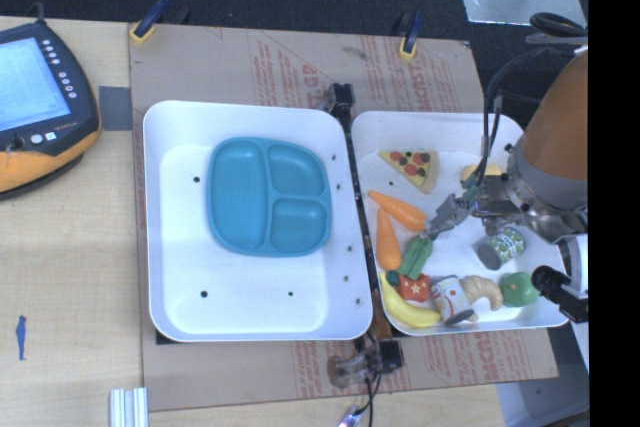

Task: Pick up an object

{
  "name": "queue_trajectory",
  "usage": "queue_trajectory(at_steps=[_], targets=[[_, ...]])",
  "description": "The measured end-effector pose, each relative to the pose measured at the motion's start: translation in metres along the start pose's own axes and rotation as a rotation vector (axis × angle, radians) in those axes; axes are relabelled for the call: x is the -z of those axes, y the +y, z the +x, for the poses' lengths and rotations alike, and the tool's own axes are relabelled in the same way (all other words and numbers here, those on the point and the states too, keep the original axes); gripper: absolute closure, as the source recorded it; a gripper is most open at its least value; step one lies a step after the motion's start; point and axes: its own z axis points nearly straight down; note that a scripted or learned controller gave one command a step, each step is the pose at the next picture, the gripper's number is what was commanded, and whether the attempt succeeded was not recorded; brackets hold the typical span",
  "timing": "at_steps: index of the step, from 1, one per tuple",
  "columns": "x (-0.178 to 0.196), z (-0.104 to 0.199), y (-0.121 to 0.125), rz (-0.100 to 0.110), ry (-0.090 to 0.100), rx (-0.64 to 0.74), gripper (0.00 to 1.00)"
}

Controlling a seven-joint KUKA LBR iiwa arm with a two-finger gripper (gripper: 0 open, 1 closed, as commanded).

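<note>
The right white bin point(448, 129) holds several toy foods. Among them are a pizza slice point(410, 165), two orange carrots point(398, 210) point(387, 241), a green vegetable point(416, 255), a banana point(404, 308), a strawberry point(414, 288), a small can point(450, 296) and a green fruit point(517, 289). My gripper point(447, 214) hangs low over the middle of this bin. It is just right of the upper carrot and above the green vegetable. Nothing visibly sits in it. A round tin point(505, 244) lies under the wrist.
The left white bin point(165, 215) holds a blue divided plate point(268, 197). A tablet in an orange case point(35, 110) lies at the far left of the bench. Clamps point(150, 20) point(407, 33) pin the cardboard at the back.
</note>
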Motion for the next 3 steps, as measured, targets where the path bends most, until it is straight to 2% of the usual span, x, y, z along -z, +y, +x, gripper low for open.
queue_trajectory(at_steps=[1, 2, 3], targets=[[-0.111, -0.004, 0.019, 0.002, -0.001, 0.002, 0.00], [-0.120, 0.002, 0.087, -0.001, -0.002, 0.003, 0.00], [-0.110, 0.000, 0.086, 0.003, -0.003, 0.004, 1.00]])
